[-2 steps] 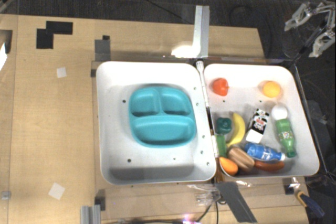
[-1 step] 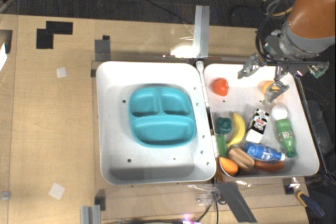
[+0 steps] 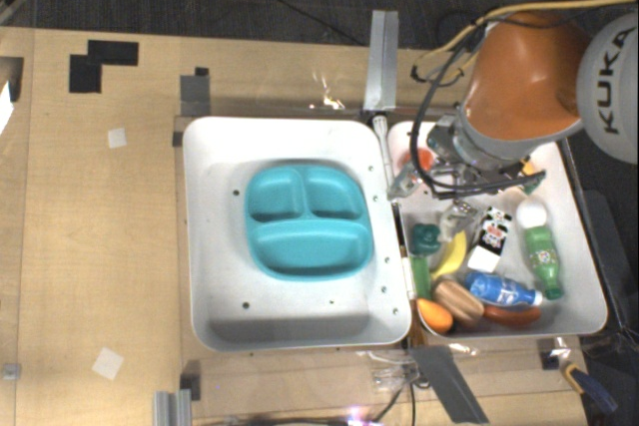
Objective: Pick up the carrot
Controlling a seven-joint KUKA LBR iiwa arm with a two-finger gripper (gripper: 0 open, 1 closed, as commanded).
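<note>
An orange, rounded piece that looks like the carrot lies in the front left corner of the right bin, beside a brown hot dog bun. My gripper hangs under the orange wrist band, low over the back left part of the same bin. It sits above the yellow banana and the dark green cup, well behind the carrot. The wrist and cables hide much of the gripper.
The left bin holds a teal divided plate. The right bin also holds a green bottle, a blue bottle, a small black-and-white box, a red sausage and a red-orange piece at the back left.
</note>
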